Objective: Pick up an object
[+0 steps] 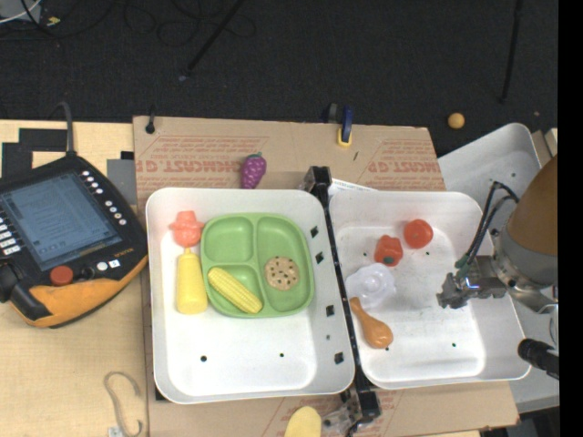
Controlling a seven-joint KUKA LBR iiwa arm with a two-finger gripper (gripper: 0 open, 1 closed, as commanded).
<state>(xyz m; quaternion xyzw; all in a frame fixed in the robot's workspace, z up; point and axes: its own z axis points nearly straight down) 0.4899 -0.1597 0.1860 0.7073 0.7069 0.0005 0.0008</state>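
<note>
In the right bin (pixel 474 358), the arm's gripper (pixel 453 295) hangs at three o'clock, its finger state impossible to tell, while the chicken drumstick (pixel 371 324) lies toward seven o'clock, long axis running from eleven to five, fat end pointing to five.

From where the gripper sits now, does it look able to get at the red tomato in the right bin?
Probably yes. The gripper hovers at the right side of the right bin, and the tomato lies in the open up and to its left, apart from the red pepper, with nothing between them.
</note>
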